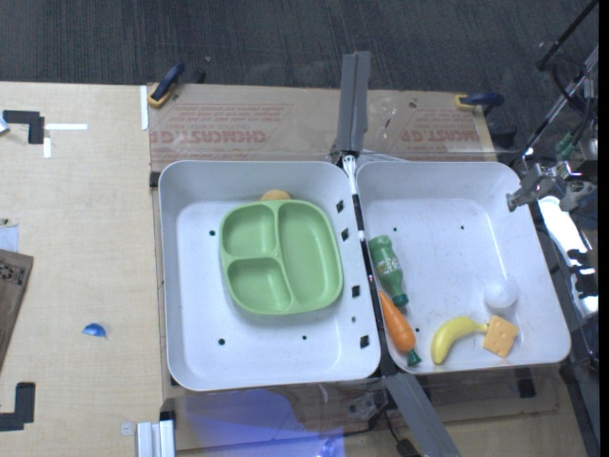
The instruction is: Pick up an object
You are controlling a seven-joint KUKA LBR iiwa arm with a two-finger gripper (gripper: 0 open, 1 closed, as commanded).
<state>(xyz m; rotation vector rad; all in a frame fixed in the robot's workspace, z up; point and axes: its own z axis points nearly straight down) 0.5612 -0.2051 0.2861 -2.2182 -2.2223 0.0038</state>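
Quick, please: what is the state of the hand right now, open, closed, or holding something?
Hand: at the right bin's far right edge; open or closed cannot be told, and nothing is seen in it.

left bin: divided plate | right bin: bottle, carrot, banana, perhaps cheese

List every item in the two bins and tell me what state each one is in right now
green divided plate: right way up, flat in the left bin, a small yellowish thing peeking out behind it
green bottle: lying on its side, right bin
carrot: lying flat, below the bottle
banana: lying flat, beside the cheese wedge
cheese wedge: resting flat
white ball: resting above the cheese wedge
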